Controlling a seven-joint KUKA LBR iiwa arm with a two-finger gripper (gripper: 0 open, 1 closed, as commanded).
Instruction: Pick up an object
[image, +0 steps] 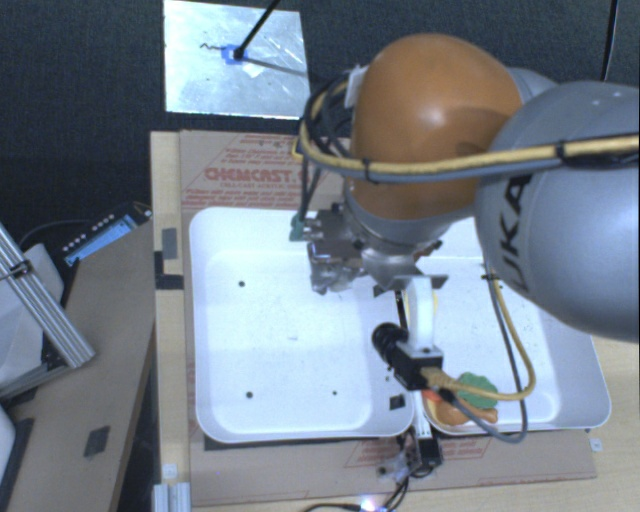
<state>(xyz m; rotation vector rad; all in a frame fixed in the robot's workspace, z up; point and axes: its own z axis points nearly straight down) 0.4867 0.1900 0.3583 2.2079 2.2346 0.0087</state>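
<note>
White plastic formed both shallow bins, which sat side by side on a cardboard sheet (250, 172) printed in red. That sheet lay across the bench (100, 370). The bin on the view's left (260, 330) showed almost its whole floor, bare but for a few small dark specks near its corners. The bin on the view's right (565, 375) was largely covered by the arm (560, 200), which reached in from the right. The arm's grey body and broad orange band filled the upper middle of the view.

The hand (330, 272) hung below the orange band as a cluster of bright metal, over the back right part of the bin on the view's left and close to the wall shared by the two bins. Seen from above and half hidden under the wrist, it gave no clear sign of being open or closed, so that could not be told, and nothing could be seen gripped in it.

The only loose thing in sight was an orange-and-green object (468, 393), orange below and green on top. It lay in the front corner of the bin on the view's right, just beside the dividing wall and well apart from the hand.

Beyond the bins a silvery sheet (235, 60) lay flat against the dark backdrop. To the left an aluminium rail (45, 315) slanted across the bench edge, with a blue-and-black strip (100, 235) behind it.
</note>
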